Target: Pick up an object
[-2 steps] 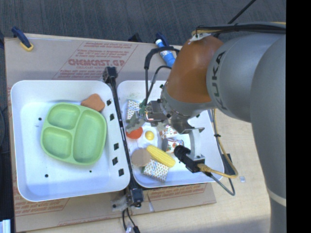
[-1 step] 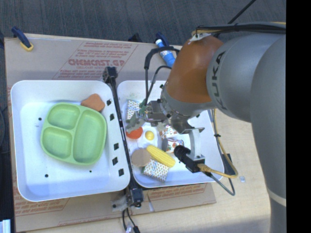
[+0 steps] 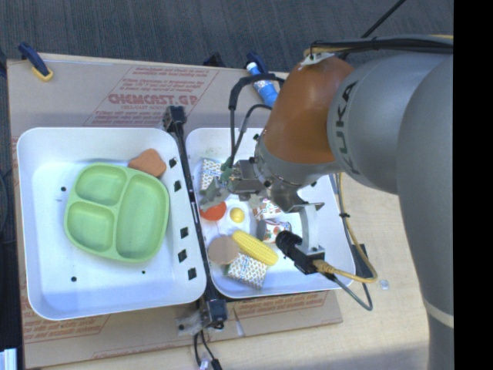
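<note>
While the arm [image 3: 362,114] leans in from the right over the right bin [image 3: 339,272], you find its gripper [image 3: 271,206] low among the clutter in the middle of that bin, and the wrist hides how it is set, so you cannot tell its state or whether it has hold of anything. The likeliest thing to pick is the corn [image 3: 255,247], which lies just near of the gripper and a little to its left, touching neither wall. Its long axis runs slantwise, from far-left to near-right, so you'd want the closing line set across that slant (not along it). Close round it sit a fried egg [image 3: 235,216], a red piece [image 3: 213,210], a brown disc [image 3: 223,249] and a patterned packet [image 3: 248,270], all near enough to be nudged. The left bin [image 3: 38,284] holds a green tray [image 3: 117,213] and an orange piece [image 3: 148,162], well apart from the gripper.
</note>
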Available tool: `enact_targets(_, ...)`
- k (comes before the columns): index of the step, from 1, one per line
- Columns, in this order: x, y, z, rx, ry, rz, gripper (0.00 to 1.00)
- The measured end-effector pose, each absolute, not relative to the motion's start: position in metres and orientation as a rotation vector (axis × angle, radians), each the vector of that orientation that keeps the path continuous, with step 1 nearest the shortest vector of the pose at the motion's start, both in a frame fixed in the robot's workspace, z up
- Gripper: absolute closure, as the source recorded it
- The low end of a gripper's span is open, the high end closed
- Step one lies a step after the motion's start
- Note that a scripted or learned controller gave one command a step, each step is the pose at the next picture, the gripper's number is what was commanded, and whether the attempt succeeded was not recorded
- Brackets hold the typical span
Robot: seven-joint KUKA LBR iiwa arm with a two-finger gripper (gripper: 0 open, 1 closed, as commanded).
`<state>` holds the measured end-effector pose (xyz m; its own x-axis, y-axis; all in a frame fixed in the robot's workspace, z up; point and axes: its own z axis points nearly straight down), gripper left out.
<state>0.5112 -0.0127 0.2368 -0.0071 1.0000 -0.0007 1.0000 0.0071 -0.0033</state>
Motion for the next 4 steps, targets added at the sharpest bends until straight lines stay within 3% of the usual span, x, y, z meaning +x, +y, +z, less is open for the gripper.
enact_targets(1, 0.511, -0.013, 0.237, -2.212, -2.228, 0.004, 0.00)
enact_targets(2, 0.609, -0.055, 0.191, -2.216, -2.225, 0.005, 0.00)
enact_targets(3, 0.630, -0.081, 0.308, -2.216, -2.229, 0.000, 0.00)
enact_targets(4, 0.646, -0.115, 0.315, -2.218, -2.228, 0.000, 0.00)
